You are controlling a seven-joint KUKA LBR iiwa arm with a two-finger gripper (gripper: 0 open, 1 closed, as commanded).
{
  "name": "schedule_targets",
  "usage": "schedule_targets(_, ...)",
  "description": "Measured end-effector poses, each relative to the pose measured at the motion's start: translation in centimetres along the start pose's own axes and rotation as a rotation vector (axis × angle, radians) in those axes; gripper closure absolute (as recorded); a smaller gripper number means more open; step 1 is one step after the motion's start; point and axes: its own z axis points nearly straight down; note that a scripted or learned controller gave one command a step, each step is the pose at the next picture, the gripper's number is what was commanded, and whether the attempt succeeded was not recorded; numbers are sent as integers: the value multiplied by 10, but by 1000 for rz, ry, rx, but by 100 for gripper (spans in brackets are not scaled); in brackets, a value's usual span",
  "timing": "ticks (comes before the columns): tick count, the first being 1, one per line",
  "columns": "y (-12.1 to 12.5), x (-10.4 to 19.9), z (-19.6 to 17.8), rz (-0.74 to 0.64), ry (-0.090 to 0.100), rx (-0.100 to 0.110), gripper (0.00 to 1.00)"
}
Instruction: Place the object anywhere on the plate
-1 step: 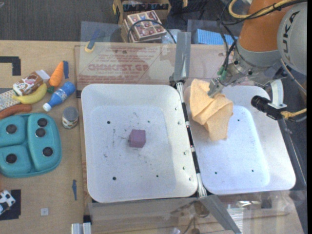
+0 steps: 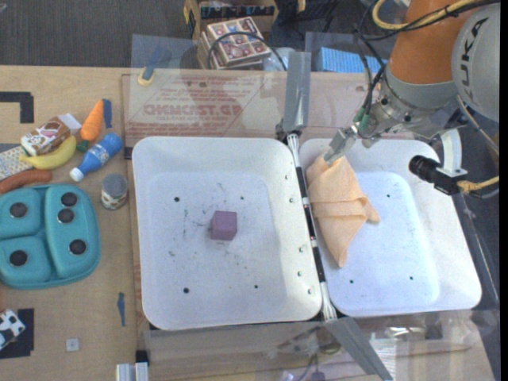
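Note:
An orange cloth lies crumpled along the left side of the right bin, and its top corner is pulled up into a peak. My gripper comes in from the upper right, its fingers pinched together on that peak. A small purple cube rests near the middle of the left bin, well away from the gripper. I see no plate inside either bin.
On the bench left of the bins sits a teal moulded tray, with a small can, a toy bottle, a banana and a carrot nearby. A cardboard box stands behind the bins.

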Motion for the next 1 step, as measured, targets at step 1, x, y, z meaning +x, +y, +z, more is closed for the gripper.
schedule_targets(1, 37, 18, -89, 447, 0, 0, 0)
